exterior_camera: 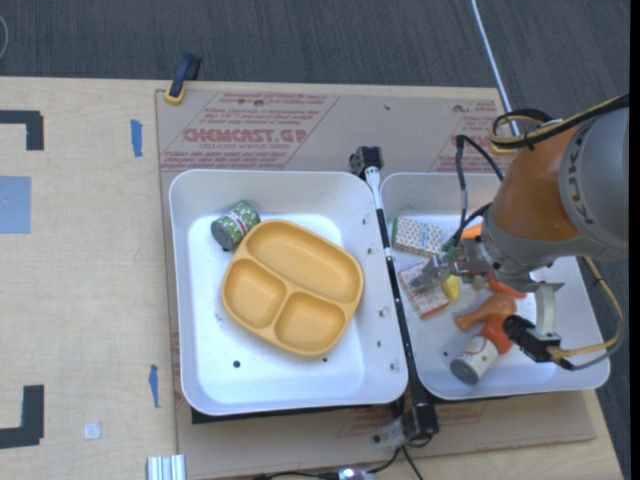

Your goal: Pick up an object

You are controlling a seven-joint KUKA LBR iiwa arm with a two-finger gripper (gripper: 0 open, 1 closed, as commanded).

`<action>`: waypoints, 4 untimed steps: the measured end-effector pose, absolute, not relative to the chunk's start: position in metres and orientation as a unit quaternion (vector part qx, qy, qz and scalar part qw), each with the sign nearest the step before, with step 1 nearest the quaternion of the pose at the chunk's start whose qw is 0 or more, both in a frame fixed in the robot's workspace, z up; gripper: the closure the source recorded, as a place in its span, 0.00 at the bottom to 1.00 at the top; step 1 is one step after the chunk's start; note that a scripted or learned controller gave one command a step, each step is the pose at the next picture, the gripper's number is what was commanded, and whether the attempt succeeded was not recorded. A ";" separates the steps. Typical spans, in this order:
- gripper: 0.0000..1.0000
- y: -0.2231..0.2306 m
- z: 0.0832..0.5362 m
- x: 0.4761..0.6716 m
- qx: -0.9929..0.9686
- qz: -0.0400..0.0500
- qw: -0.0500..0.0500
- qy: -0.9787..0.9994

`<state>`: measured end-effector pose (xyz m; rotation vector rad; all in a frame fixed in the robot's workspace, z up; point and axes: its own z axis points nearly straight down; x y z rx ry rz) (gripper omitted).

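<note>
Two white bins sit side by side on the counter (80,298); the left bin (195,298) holds a yellow divided tray (290,286) and a small green can (234,225); the hand (445,268) hangs low in the right bin (590,368) over a packet (425,293), its grip hard to tell; an orange toy (480,316) and a small bottle (474,360) lie nearby.

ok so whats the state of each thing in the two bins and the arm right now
yellow divided plate: upright, slightly askew in the left bin, compartments bare
green can: on its side, beside the plate's upper left edge
white bottle: lying down in the right bin
orange toy: lying beside the bottle
packet: lying flat
arm: reaching down into the right bin
</note>
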<state>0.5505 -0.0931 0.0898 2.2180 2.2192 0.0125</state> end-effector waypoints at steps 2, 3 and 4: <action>1.00 -0.036 0.185 0.497 0.707 0.000 0.000 0.707; 1.00 0.017 0.203 0.480 0.707 0.001 0.000 0.708; 1.00 -0.018 0.184 0.479 0.707 -0.001 -0.001 0.707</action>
